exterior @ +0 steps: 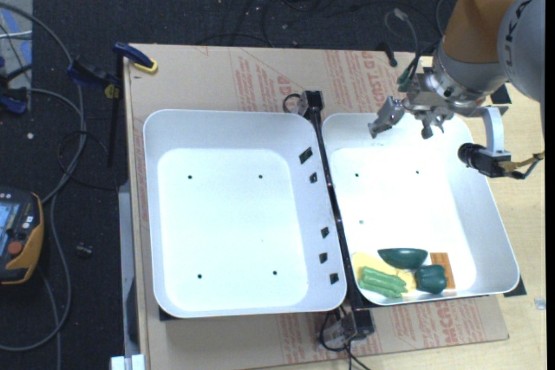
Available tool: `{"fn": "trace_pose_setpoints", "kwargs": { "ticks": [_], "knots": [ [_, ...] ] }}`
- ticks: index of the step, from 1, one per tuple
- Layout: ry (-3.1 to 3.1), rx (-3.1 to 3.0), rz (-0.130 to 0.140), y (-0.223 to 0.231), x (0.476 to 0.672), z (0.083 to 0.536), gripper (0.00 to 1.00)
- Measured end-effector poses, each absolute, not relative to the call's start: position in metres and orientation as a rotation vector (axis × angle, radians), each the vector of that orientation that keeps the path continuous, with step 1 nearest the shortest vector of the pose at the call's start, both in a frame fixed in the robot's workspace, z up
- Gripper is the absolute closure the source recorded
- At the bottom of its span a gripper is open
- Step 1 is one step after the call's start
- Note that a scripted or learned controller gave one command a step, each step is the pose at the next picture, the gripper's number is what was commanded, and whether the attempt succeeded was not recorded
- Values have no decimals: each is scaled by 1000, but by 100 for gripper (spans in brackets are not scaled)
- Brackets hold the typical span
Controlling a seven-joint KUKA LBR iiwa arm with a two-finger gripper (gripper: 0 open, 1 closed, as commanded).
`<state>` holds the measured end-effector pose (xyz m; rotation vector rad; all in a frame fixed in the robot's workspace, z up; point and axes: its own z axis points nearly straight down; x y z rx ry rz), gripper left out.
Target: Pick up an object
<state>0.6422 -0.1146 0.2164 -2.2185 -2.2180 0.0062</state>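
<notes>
Nearest to me, in the front corner of the right-hand bin [486, 212], a small huddle of toys lies touching: a light green ridged piece [382, 282], a dark green bowl-shaped piece [403, 256] just behind it, a dark green lump [431, 278] beside it, with a yellow piece [368, 261] and an orange block [441, 260] partly tucked under them. They look like light, stiff plastic, probably smooth and apt to slip. The ridged piece seems the easiest hold, pinched across its narrow width; the bowl's rim is another choice. The left-hand bin [165, 204] sits alongside on the worktop [225, 74]. Farther back, the claw [406, 119] hangs over the right bin's far edge, well apart from the toys, its fingers spread and holding nothing.
</notes>
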Motion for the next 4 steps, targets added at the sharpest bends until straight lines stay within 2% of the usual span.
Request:
{"fn": "trace_pose_setpoints", "kwargs": {
  "ticks": [1, 2, 4],
  "knots": [
    [-2222, -2221, 0, -114, 643, 220, 0],
    [-2219, -2218, 4, -116, 652, 168, 0],
    [-2220, -2220, 3, -120, 650, 86, 0]
  ]
}}
